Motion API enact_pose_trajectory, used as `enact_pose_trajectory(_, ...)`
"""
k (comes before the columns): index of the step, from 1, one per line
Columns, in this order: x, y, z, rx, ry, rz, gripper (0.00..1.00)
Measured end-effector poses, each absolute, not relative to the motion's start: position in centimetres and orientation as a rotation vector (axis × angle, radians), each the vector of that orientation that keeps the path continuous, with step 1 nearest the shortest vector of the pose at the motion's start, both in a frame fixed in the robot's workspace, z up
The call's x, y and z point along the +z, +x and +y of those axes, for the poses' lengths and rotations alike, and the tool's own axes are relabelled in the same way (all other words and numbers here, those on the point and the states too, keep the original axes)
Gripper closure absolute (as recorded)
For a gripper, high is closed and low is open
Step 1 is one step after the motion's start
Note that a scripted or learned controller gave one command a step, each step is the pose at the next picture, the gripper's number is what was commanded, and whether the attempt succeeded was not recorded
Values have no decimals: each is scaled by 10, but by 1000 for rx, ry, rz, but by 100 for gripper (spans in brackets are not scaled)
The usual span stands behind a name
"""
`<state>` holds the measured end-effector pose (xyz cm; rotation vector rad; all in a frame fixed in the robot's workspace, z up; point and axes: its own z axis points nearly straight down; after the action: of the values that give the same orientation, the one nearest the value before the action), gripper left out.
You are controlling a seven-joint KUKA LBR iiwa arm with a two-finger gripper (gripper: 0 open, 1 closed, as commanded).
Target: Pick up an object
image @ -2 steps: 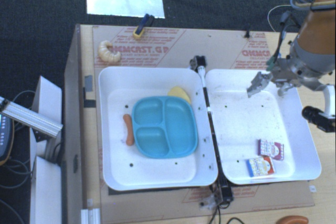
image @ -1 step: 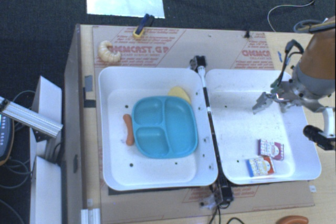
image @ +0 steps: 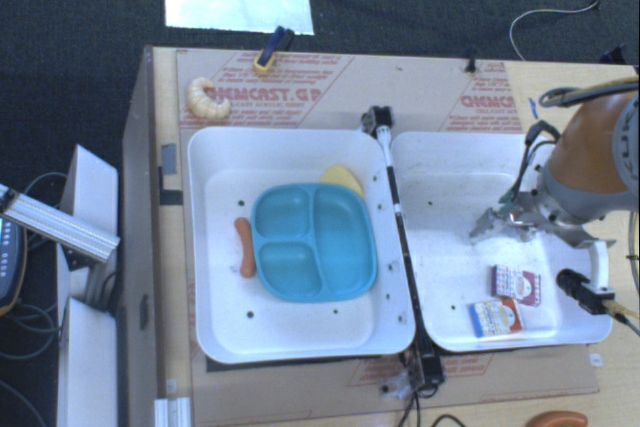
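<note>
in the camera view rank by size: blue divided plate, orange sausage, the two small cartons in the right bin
1. Blue divided plastic plate, largest by far.
2. Two small printed cartons, too alike to rank.
3. Slim orange toy sausage, smallest in area.

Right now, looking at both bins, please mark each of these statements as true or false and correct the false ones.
1. The blue divided plate lies in the left bin. True.
2. The orange sausage lies inside a compartment of the plate. False: it lies on the bin floor, beside the plate's left edge.
3. Two small packets, one red and one blue, lie in the right bin. True.
4. The yellow object sits in the right bin. False: it is in the left bin, at the plate's far edge.
5. The gripper is over the left bin. False: it is over the right bin.
</note>
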<state>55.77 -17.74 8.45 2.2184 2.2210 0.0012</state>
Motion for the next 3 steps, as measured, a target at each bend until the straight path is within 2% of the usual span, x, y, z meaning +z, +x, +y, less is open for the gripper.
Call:
enact_pose_trajectory(1, 95, 559, -177, 4, 2217, 2220, 100)
enact_pose_trajectory(2, 95, 559, -177, 4, 2217, 2220, 0)
enact_pose_trajectory(3, 106, 559, -177, 7, 2215, 2220, 100)
